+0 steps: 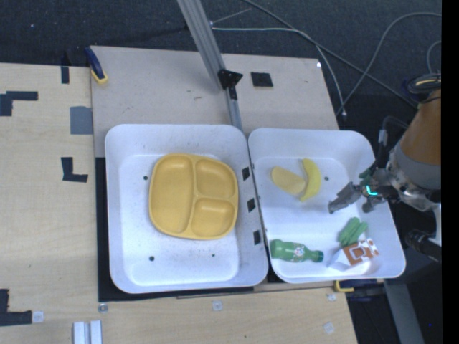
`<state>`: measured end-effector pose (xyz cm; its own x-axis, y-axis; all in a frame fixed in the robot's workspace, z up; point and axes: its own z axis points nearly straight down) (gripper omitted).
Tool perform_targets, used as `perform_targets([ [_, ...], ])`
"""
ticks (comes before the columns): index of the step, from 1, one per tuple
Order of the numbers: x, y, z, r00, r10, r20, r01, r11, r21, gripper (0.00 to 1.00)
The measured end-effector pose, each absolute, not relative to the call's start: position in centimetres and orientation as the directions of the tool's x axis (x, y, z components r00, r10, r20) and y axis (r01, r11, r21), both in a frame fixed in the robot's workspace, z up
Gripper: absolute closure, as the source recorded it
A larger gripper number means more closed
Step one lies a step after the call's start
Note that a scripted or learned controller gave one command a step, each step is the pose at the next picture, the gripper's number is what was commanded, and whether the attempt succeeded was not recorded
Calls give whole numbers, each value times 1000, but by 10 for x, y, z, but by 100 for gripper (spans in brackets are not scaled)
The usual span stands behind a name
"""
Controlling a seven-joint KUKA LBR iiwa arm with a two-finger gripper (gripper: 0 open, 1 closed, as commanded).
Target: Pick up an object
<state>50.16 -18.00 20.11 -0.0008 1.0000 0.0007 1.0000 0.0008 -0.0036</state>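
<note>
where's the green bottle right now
The green bottle lies on its side near the front edge of the right bin, left of the small carton and below the banana.

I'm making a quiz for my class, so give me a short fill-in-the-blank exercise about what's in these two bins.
1. The yellow divided plate lies in the ____ bin.
2. The banana lies in the right bin beside a pale ____ piece.
3. The bottle lying on its side is ____ in colour.
4. The hand hovers over the ____ bin.

Missing words: left; yellow; green; right

Robotics lab: taped bench (179, 92), loose cables (287, 27).
</note>
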Motion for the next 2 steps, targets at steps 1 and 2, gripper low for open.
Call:
perform_targets([
  [1,502,-180,202,-1,1000,0,1000,1,-2,0],
  [2,502,-174,138,-1,1000,2,1000,1,-7,0],
])
